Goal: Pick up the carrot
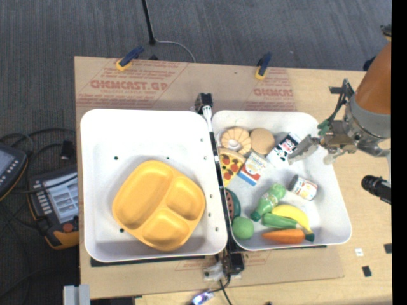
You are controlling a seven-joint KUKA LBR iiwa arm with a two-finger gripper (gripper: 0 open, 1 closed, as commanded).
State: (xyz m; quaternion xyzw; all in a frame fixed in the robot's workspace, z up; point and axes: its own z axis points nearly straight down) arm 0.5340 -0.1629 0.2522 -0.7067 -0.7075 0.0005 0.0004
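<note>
mostly smooth plastic: a glossy yellow divided tray (159,203) fills the left bin (95,170). crowding the right bin (331,234) are a banana (294,215), green vegetables (270,199), a lime (242,227) and a small can (303,187). the carrot (284,236), orange and tapered, lies along the near wall. whether the gripper (318,146) above the bin's right side is open or closed, i cannot tell.
</note>
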